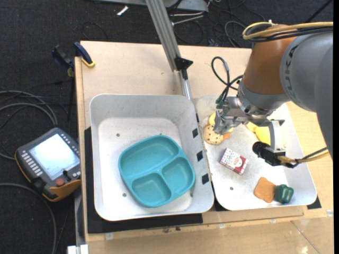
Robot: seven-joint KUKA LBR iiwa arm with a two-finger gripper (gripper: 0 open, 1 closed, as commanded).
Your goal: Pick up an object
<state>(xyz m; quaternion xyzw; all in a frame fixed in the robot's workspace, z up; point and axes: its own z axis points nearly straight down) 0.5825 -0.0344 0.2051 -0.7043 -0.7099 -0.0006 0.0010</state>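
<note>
Seen from above, the grey-and-orange arm reaches in from the right over two white bins on a wooden worktop. Its end effector hangs low in the right bin, just above a round cookie near the bin's left wall; whether it is spread or pressed together cannot be told from this angle. Elsewhere in that bin lie a small pink-and-white carton, an orange piece touching a green pepper, and a yellow item partly hidden by the arm. The left bin holds a teal divided tray. A handheld control unit rests on the dark floor at left.
</note>
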